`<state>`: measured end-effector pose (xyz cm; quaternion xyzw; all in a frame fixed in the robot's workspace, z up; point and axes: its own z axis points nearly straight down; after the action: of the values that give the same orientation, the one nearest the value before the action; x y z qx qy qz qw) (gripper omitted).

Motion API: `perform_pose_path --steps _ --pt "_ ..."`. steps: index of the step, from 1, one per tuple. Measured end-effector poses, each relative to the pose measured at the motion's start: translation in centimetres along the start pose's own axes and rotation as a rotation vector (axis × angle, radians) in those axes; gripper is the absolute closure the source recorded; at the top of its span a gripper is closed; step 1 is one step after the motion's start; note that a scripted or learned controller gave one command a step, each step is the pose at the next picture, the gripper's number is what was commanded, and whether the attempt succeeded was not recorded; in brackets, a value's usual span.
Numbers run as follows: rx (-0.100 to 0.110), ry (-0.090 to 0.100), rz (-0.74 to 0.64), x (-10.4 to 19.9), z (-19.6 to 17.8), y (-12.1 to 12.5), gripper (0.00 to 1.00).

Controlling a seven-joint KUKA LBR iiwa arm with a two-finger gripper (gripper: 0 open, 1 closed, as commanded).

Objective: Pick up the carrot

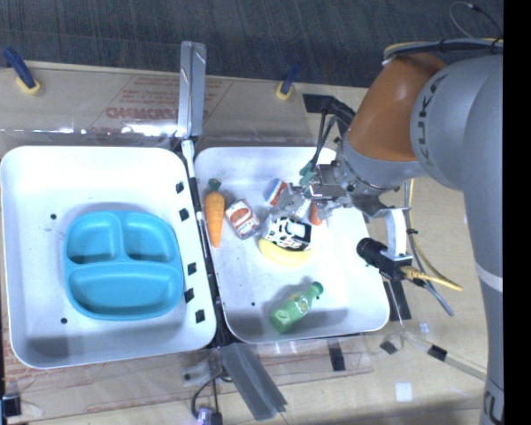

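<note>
The carrot (214, 217) lies against the right bin's (358, 321) left wall, centre frame — awkward to reach. The claw (303, 200) hovers well right, over clutter; its state I cannot tell.

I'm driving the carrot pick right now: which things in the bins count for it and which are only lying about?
For the job:
carrot, at the right bin's left edge
gripper, over the clutter to the carrot's right

Lying about:
blue divided plate in the left bin
red-and-white packet
black-and-white item on a yellow thing
green bottle
</note>
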<state>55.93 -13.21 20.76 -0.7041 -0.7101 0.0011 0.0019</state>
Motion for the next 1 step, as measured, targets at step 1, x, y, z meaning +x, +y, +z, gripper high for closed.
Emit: perform_pose_path --steps 1 --pt "-0.005 -0.003 0.156 3.89 10.71 6.18 0.0"
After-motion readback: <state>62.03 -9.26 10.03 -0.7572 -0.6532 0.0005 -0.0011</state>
